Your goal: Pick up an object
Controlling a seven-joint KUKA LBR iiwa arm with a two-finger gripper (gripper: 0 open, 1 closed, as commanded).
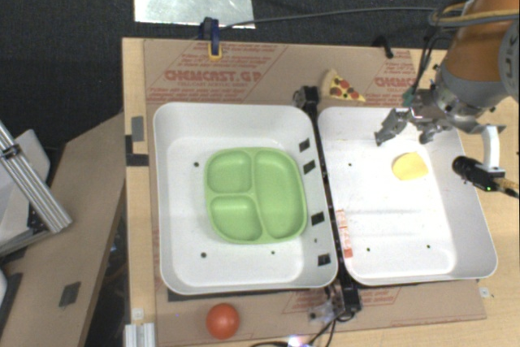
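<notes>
A yellow rounded object (409, 166) lies in the right bin (382, 256), toward its far side. My gripper (405, 128) hangs just above and behind it, at the bin's far edge, fingers spread open with nothing between them. One fingertip (383, 134) points to the left, the other (426, 136) sits above the yellow object. The left bin (175, 175) holds a green divided tray (254, 193) with three compartments.
A toy pizza slice (344, 88) lies on the cardboard behind the bins. A red ball (223, 320) sits on the bench in front of the left bin. A blue and yellow clamp (212, 37) stands at the cardboard's far edge.
</notes>
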